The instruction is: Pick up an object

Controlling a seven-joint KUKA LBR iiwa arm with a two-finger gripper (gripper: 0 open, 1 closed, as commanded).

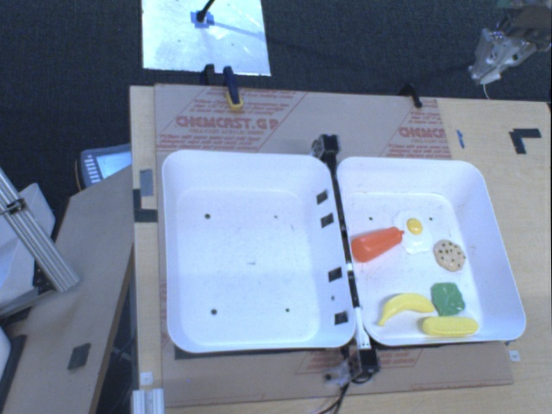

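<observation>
**Toy food waits in the right bin while the pincer hangs far away**

From the camera above, the bench [285,110] holds two flat white bins side by side. The left bin [177,231] has a bare white floor with a few small dark dots on it. The right bin [492,222] holds all the toy food.

An orange carrot [376,244] lies near the left wall of the right bin, with its thin tip pointing right. Its tip touches a toy fried egg [414,229], white with a yellow middle. Just to the right of the egg, and a bit nearer, sits a round brown cookie [448,254] with dark spots. Nearer still lies a yellow banana [404,306], curved like a smile turned upside down. A green leafy toy [448,297] sits right beside the banana. A short yellow corn cob [449,325] lies against the near wall, touching the green toy.

The pincer [498,54] is up in the far right corner, over the dark floor past the bench. It is well apart from the bins and all the food. It looks small and blurry, so I cannot tell if it is spread or pressed together. Nothing can be seen in it.

A shiny silver sheet [204,22] lies on the floor, far left, past the bench.
</observation>
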